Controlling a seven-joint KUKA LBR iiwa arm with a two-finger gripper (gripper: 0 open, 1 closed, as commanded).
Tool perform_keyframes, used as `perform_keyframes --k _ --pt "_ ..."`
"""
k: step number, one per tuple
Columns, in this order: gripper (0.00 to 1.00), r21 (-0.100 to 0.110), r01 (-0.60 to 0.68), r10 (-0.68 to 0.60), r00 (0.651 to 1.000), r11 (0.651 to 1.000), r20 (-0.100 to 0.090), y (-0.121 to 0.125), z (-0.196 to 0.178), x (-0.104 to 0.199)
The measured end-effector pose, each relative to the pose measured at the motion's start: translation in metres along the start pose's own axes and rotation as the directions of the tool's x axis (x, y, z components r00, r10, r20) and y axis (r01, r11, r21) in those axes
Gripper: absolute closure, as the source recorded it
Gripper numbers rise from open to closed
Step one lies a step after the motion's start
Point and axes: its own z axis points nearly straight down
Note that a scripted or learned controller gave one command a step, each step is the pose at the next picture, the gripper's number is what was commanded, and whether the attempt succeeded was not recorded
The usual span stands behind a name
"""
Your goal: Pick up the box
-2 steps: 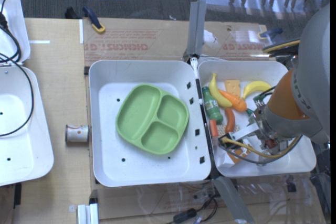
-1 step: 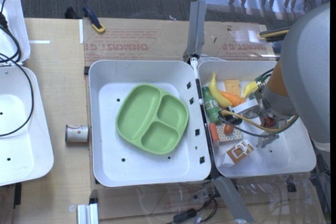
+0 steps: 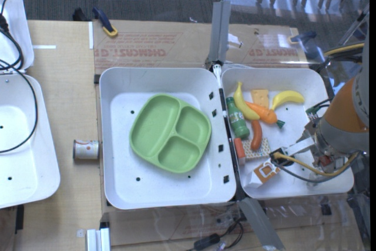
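A small orange-and-white box (image 3: 265,171) lies tilted near the front left corner of the right bin (image 3: 294,75). My gripper (image 3: 321,157) hangs low over the front right part of that bin, to the right of the box and apart from it. Nothing shows between the gripper and the box but bare bin floor. The grey arm with its orange band (image 3: 346,111) comes in from the right edge.
The right bin also holds two yellow bananas (image 3: 288,98), a carrot (image 3: 262,111), a green bottle (image 3: 237,118), a red sausage (image 3: 256,134), a cracker-like square (image 3: 257,150) and an orange slab (image 3: 260,96). A green divided plate (image 3: 170,133) lies in the left bin (image 3: 111,126). A small can (image 3: 86,150) lies on the bench.
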Motion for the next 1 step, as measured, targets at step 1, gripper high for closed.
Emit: perform_keyframes --k 1 --pt "0.00 -0.002 0.215 -0.215 0.977 0.977 -0.002 0.0289 -0.0008 0.0025"
